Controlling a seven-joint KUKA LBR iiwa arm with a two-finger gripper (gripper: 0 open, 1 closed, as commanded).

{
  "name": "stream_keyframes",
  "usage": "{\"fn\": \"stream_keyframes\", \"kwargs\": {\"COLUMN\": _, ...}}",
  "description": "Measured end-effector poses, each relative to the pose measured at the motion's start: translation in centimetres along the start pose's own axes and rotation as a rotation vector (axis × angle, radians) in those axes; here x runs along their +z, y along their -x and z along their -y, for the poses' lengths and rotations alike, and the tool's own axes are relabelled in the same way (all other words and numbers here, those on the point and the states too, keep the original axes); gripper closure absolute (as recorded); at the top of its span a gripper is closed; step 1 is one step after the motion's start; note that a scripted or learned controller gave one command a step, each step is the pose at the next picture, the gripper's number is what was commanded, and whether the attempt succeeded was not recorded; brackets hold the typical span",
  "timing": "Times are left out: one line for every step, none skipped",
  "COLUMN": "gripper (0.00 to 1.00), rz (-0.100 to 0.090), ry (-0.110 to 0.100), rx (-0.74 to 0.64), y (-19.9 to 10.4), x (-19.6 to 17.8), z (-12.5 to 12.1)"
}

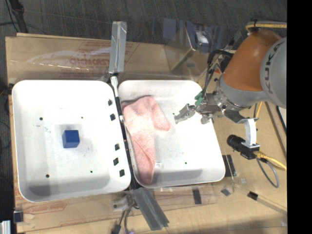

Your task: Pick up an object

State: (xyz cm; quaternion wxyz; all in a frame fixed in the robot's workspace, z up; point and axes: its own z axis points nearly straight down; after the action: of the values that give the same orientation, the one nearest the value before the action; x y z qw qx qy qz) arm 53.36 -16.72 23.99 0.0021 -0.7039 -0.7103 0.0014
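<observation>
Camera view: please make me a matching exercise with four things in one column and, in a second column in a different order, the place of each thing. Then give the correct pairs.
Things:
1. blue cube
2. pink cloth
3. gripper
4. orange band

Places:
A. on the arm, at the view's right, above the wrist
B. over the right bin, to the right of the cloth
C. in the left bin, alone near its middle
D. in the right bin, along its left wall

Pairs: 1-C, 2-D, 3-B, 4-A
</observation>
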Motion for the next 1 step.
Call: {"fn": "stream_keyframes", "kwargs": {"gripper": 0.00, "rz": 0.000, "ry": 0.001, "rx": 0.146, "y": -1.95, "x": 14.32, "z": -6.26}}
